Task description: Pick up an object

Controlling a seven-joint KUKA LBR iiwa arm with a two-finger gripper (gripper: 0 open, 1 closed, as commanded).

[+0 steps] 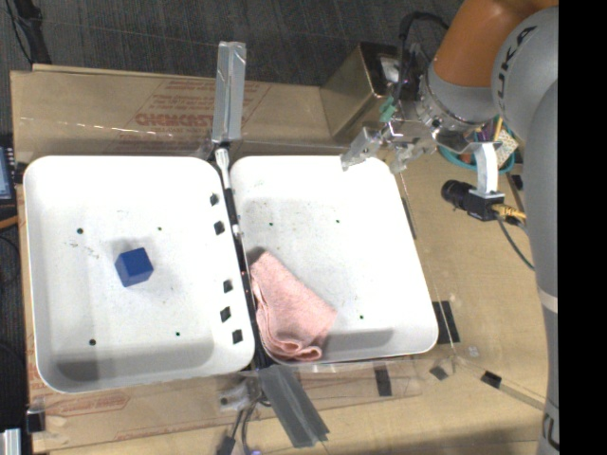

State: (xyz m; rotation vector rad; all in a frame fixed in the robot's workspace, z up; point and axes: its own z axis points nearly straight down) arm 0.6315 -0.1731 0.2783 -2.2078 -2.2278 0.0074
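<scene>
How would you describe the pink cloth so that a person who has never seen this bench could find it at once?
Start from the two white bins lying side by side and take the right bin. Go to its near left corner, against the divider between the bins: the pink cloth lies there, folded and rumpled. It is soft and pink, unlike the small hard blue cube in the left bin.

Two shallow white bins are sitting side by side on my bench (446, 273): the left bin (57, 207) and the right bin (379, 216), their inner walls touching. Brown cardboard (142, 102) is lying beneath their far edges (red lettering, too faint to read). Dark carpet (285, 8) is showing beyond.
</scene>
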